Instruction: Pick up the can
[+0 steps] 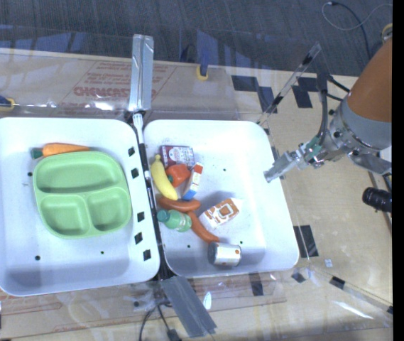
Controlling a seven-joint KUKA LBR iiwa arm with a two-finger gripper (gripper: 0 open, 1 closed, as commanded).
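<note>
Nearest my lens, the can (226,254) lies untouched on its side at the right bin (276,222)'s near edge — I can't tell how the gripper (278,170) is set, outside the rim; whole pick remains.

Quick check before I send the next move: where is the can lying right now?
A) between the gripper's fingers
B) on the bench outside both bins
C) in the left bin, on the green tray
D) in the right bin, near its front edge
D: the can lies on its side near the front edge of the right bin, apart from the gripper, which hangs over that bin's right rim.
</note>
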